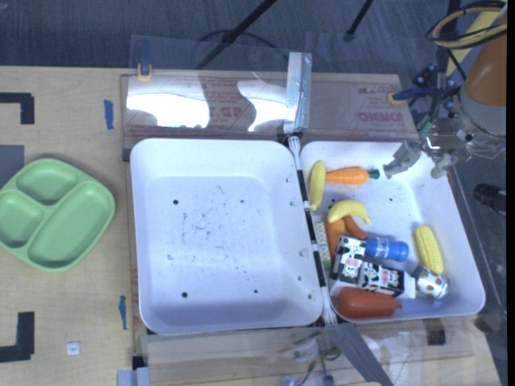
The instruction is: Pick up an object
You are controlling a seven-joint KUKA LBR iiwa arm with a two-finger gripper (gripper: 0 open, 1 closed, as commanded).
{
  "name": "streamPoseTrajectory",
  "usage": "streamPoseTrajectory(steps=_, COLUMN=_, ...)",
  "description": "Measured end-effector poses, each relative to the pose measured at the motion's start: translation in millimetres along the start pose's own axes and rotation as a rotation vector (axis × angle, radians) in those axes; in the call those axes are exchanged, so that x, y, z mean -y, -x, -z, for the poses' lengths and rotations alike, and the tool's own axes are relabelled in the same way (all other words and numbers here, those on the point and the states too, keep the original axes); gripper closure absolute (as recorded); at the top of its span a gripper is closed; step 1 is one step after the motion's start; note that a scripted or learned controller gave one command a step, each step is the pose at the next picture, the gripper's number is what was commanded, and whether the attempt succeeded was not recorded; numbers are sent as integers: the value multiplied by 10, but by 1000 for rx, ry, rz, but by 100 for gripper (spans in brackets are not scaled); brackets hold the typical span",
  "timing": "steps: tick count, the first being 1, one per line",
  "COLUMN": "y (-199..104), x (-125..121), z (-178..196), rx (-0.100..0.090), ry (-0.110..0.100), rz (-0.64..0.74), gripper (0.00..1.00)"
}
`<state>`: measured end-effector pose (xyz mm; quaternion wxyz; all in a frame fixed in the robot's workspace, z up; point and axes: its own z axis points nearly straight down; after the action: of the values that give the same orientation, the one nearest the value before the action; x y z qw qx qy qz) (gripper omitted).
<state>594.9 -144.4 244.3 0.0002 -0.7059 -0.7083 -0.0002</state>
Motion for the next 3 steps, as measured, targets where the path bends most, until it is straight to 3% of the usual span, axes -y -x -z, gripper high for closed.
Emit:
streamPoseTrajectory(steps=1, y=16, x=774, z=-1116, rx=0, ry=0, rz=29, gripper=0)
streamPoseTrajectory(steps=2, y=555, x=874, z=-1411, rx=-1, ry=26, rz=48, gripper=0)
streamPoseTrajectory(steps=3, y=587, x=871, z=-1312, rx=4, ry=30, rz=42, gripper=100)
